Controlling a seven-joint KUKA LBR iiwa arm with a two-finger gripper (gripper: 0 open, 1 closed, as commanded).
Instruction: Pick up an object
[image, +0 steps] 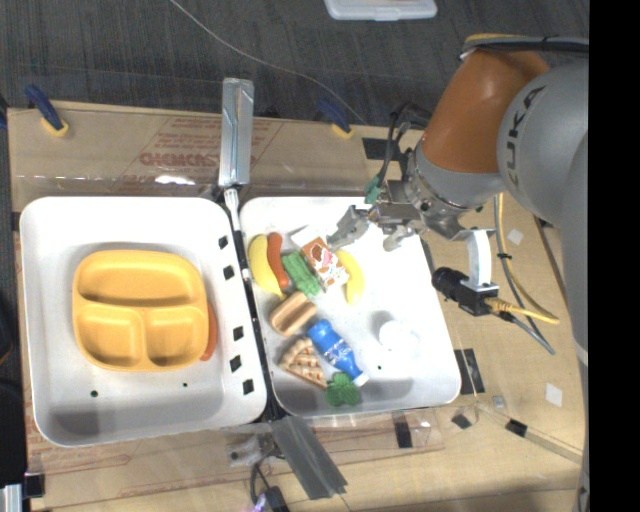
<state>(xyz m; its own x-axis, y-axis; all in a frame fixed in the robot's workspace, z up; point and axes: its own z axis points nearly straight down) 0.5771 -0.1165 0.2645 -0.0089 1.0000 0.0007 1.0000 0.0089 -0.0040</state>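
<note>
A: Look at your arm (520, 110). It comes in from the right. It is grey with an orange part, and it hangs over the top of the right bin (425, 340).

B: Where is your gripper?

A: Your gripper (372, 228) is near the top edge of that bin. Its two fingers (349, 227) stand apart, and you can see nothing between them. One finger tip is just beside a little red and white carton (321, 259).

B: What can you pick up?

A: The toys sit in a bunch on the left side of the right bin. You have a yellow banana (259, 262) by the wall, with a green thing (299, 272) next to it. Another yellow piece (353, 279) lies just right of the carton. Below them is a hot dog (292, 312). Then comes a blue bottle (331, 349), touching a waffle (303, 363). A green broccoli (343, 392) sits at the bottom.

B: And the other bin?

A: The left bin (60, 400) has a yellow tray (140, 308) with three parts. It is well apart from your gripper.
</note>
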